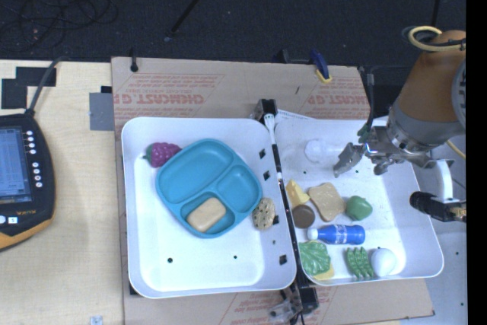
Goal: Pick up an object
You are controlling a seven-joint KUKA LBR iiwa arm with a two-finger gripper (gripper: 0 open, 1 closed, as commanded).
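The grey arm with its orange band reaches in from the right over the right white bin (426, 255), and its gripper (351, 158) hangs above that bin's upper middle, jaws apart with nothing between them. Just beside the gripper's left lies a clear, rounded plastic piece (316, 151), hard to make out against the white floor. Along the bin's lower half sit a tan slice of toy bread (328, 201), a round green toy vegetable (358, 207), a brown disc (303, 217), a blue-and-white bottle lying on its side (340, 234), a leafy green toy (315, 258), a ridged green toy (358, 262) and a white egg-shaped toy (384, 262) near the lower right corner. In the left white bin (144, 270) a blue divided plastic tray (228, 179) holds a tan block (205, 215); a purple grape bunch (160, 154) touches the tray's upper left edge, and a speckled cookie (264, 214) leans at the bin's right wall.
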